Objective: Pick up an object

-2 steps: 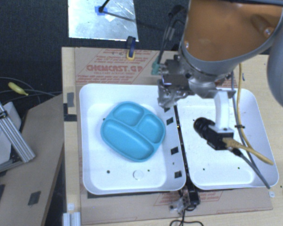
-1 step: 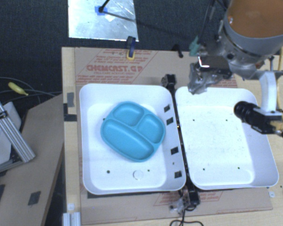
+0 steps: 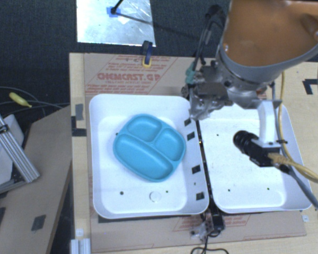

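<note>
Arm (image 3: 270, 30) is seen upper right, closest to cam. Gripper (image 3: 200, 106) is held at frame centre, over the top of the seam btw left bin (image 3: 103, 194) & right bin (image 3: 254, 200); its state can't be told. Plate (image 3: 148, 147), blue, is laid flat mid left bin, apart from gripper. Disc (image 3: 156, 197) is seen below it.

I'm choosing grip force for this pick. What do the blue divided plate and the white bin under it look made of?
The blue divided plate looks like moulded plastic, smooth with a faint sheen. Its colour is even and the compartment ridges are rounded. The white bin looks like thin formed plastic, semi-gloss, with soft rounded rims, though painted metal can't be ruled out.
</note>
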